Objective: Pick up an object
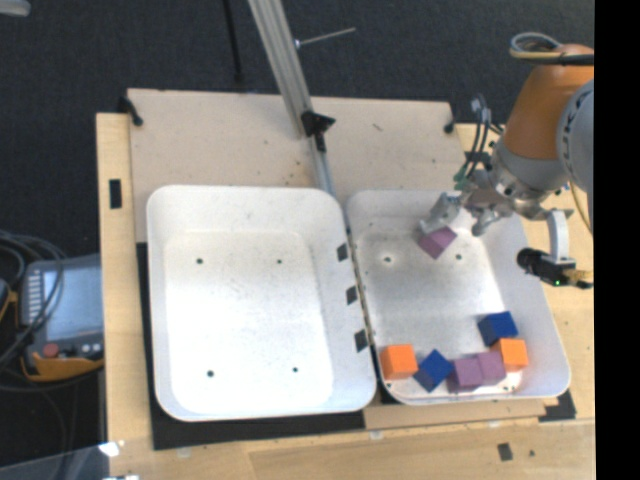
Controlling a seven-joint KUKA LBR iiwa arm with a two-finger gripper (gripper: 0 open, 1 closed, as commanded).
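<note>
A small purple block [436, 241] lies tilted in the upper part of the right bin [420, 298]. My gripper [463, 219] hangs over that bin's far edge, fingers spread open. The left fingertip [443, 211] is just above the purple block, touching or nearly touching its top. The block sits below and left of the gap between the fingers, not in it. Along the right bin's near edge lie more blocks: an orange one [400, 360], a blue one [434, 369], two purple ones [478, 370], another orange one [514, 353] and another blue one [497, 327].
The left bin [250, 298] stands beside the right one, sharing a middle wall [355, 298]. A slanted metal post [285, 58] rises from behind the bins. A black fitting [540, 262] juts out by the right bin's right rim.
</note>
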